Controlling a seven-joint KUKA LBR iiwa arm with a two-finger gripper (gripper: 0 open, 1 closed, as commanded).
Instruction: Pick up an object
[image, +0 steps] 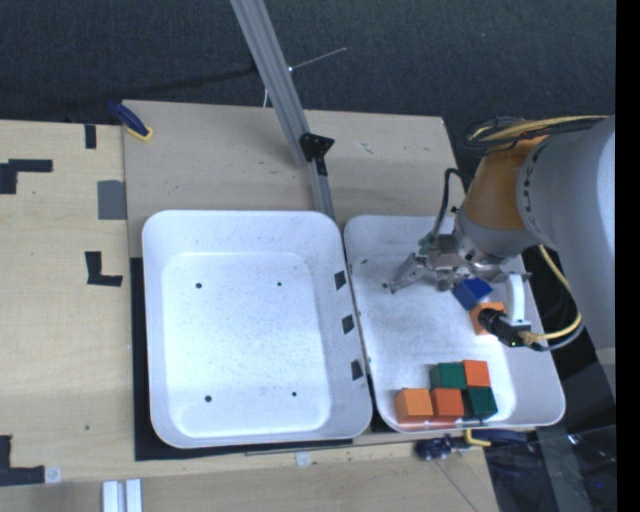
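Fingers (402, 278) of the gripper (420, 276) are seen spread apart, low over the far part of the right bin (372, 330). Nothing is held between them. Whether their tips touch the bin floor cannot be told.

A blue block (470, 292) is found just beside the gripper, on the side of the bin's right wall, outside the fingers. An orange object (487, 318) is partly seen just below it.

Five blocks are packed together against the near wall of the right bin:
- an orange block (413, 403)
- a second orange block (447, 402)
- a green block (450, 375)
- a third orange block (477, 373)
- a dark green block (481, 400)

Bare white floor is left between the gripper and this cluster, and toward the bin's left wall.

The left bin (160, 300) is set rim to rim with the right bin on the tabletop (200, 160). A slanted metal rail (285, 85) is seen coming down to the far end of the seam between them.
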